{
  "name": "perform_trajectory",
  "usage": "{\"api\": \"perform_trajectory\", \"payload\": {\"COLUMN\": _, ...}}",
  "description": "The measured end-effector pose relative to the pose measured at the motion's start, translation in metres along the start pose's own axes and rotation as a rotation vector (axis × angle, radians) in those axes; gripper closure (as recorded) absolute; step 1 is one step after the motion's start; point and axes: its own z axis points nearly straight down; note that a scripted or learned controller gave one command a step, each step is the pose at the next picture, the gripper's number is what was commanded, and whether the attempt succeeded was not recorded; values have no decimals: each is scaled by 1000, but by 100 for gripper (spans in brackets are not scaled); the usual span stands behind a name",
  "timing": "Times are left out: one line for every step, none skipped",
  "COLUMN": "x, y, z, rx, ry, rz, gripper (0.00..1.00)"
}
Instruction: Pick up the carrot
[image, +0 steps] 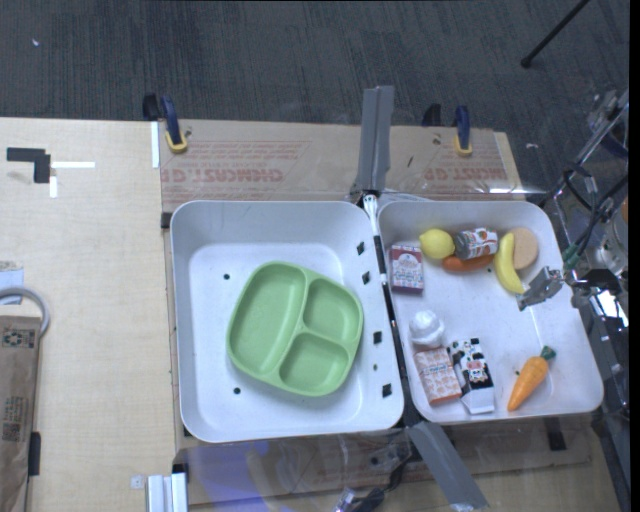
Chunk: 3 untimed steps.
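The carrot (529, 381) lies in the right bin (570, 405), near its front right corner, leaf end up. My claw (541, 288) hovers above it, just beside the banana (507, 264), carrying nothing; open or clenched, I cannot tell.

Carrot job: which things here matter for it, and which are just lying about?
For the job:
carrot, in the right bin
gripper, above that bin

Lying about:
green tray in the left bin
lemon
banana
small cartons
white bottle
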Motion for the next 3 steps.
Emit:
{"api": "perform_trajectory", "payload": {"x": -2, "y": -32, "z": 112, "rx": -2, "ry": 1, "rz": -13, "gripper": 0}}
{"api": "perform_trajectory", "payload": {"x": 12, "y": -39, "z": 112, "rx": 0, "ry": 2, "rz": 251, "gripper": 0}}
{"api": "perform_trajectory", "payload": {"x": -2, "y": -39, "z": 38, "rx": -2, "ry": -1, "rz": 175, "gripper": 0}}
